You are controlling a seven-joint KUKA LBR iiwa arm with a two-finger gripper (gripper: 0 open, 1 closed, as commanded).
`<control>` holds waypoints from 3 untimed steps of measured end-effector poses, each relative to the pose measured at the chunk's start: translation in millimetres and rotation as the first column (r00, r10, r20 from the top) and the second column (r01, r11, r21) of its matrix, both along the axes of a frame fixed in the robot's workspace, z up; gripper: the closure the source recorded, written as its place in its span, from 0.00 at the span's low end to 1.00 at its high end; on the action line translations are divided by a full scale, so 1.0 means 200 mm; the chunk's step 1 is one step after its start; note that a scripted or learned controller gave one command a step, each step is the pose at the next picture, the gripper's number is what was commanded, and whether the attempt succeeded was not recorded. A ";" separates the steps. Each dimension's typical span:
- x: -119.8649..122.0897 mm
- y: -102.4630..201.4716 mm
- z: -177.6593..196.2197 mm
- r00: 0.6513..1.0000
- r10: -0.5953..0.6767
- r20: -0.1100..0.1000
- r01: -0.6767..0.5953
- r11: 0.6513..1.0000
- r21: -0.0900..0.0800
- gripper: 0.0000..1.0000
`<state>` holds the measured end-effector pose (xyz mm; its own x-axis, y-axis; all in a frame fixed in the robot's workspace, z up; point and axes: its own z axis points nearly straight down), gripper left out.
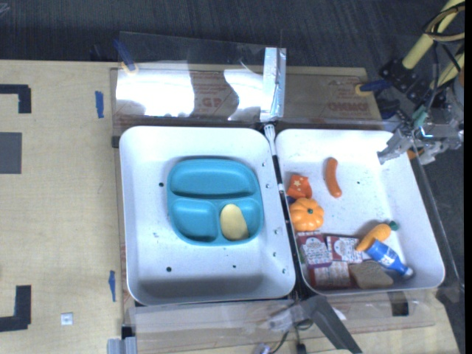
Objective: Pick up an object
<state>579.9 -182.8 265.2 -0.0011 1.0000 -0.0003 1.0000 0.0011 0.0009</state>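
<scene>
My gripper (402, 144) hangs over the far right corner of the right bin (369, 147), away from every object. In that bin lie an orange sausage (333, 177), a red-orange pepper (298, 186), a small orange pumpkin (306, 214), a carrot (374, 235), a blue bottle (388, 258) and red snack packets (326, 251). A brown slab (371, 275) rests at the bin's near edge. The left bin (144, 220) holds a blue divided tray (210, 186) with a yellow lemon-like piece (234, 221) in its near right compartment.
A clear plastic sheet (192, 80) stands behind the left bin. Yellow and blue cables (428, 43) hang at the far right above the gripper. The wooden bench (51, 220) stretches to the left.
</scene>
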 end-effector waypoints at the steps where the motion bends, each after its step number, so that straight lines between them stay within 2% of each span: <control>1: 0.24 0.21 -0.75 0.986 0.169 -0.010 -0.169 0.986 0.005 0.00; 2: 0.43 0.20 -0.89 0.979 0.203 0.005 -0.203 0.979 -0.002 0.00; 3: 0.44 0.20 -0.83 0.979 0.206 0.010 -0.206 0.979 -0.005 1.00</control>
<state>667.0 -142.6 98.9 -0.2066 0.9784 -0.0056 0.9784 0.2066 0.0112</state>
